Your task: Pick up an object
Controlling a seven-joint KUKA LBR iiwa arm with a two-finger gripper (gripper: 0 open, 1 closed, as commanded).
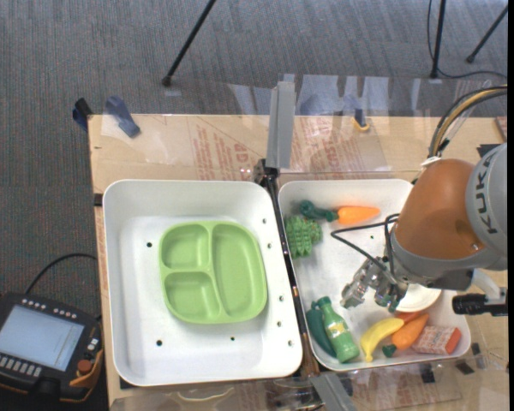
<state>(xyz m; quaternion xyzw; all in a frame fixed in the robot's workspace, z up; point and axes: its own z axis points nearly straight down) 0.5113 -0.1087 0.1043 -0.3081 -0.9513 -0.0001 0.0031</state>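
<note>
- Banana (381, 336) lies in your right bin (347, 187), near the front wall, just below the pincer (370, 288).
- Pincer hangs over the bin floor, nothing between its fingers; open or closed, can't tell.
- Green bottle (337, 328) sits left of the banana, carrot (357, 215) toward the back.
- Left bin (120, 229) holds a green divided plate (213, 272).

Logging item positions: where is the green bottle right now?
The green bottle lies in the right bin, near its front-left corner, just left of the yellow banana.
</note>
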